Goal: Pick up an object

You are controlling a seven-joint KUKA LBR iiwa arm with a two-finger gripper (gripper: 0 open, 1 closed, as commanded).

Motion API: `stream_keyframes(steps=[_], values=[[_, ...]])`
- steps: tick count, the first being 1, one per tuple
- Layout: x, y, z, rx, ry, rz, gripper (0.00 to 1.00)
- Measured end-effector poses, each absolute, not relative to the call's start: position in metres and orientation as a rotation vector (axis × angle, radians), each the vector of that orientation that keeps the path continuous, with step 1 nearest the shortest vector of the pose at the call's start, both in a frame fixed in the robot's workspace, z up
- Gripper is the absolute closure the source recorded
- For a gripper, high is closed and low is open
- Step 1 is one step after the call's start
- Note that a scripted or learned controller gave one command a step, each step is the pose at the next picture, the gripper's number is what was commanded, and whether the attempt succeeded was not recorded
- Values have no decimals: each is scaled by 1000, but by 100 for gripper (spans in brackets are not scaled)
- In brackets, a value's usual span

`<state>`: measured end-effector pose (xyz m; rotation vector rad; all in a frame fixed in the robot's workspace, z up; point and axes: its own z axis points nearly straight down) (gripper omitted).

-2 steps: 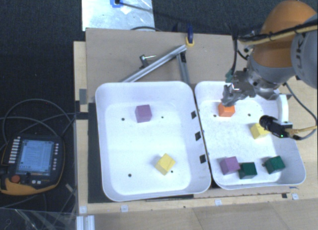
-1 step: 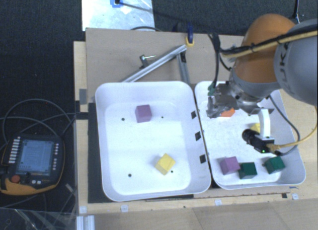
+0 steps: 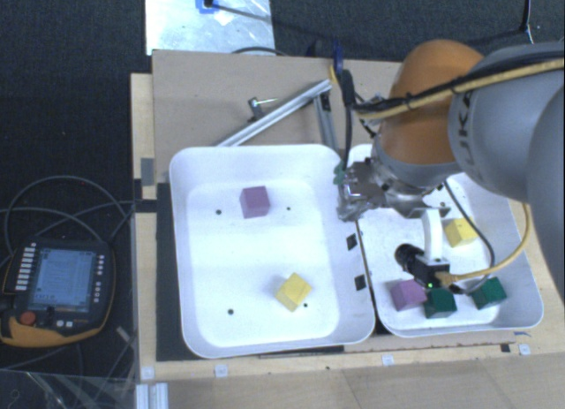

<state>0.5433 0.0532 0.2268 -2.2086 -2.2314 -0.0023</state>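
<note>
Dark carpet borders the pale surface (image 3: 203, 89) carrying the right-hand shallow white plastic bin (image 3: 528, 308). Over that bin's far-left part hangs the grey tool (image 3: 381, 193); whether it is apart or together, I cannot tell. The likeliest target is the small matte pale-purple cube (image 3: 408, 294), sharp-edged, by the bin's near wall and seemingly touching a dark green cube (image 3: 439, 303). Descending there could shove both or catch the green neighbour, since no clear gap separates them and the wall crowds in.
</note>
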Motion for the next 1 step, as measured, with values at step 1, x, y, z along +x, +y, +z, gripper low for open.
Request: stream_keyframes(steps=[1], values=[[510, 100, 227, -2208, -2231, -1, 100]])
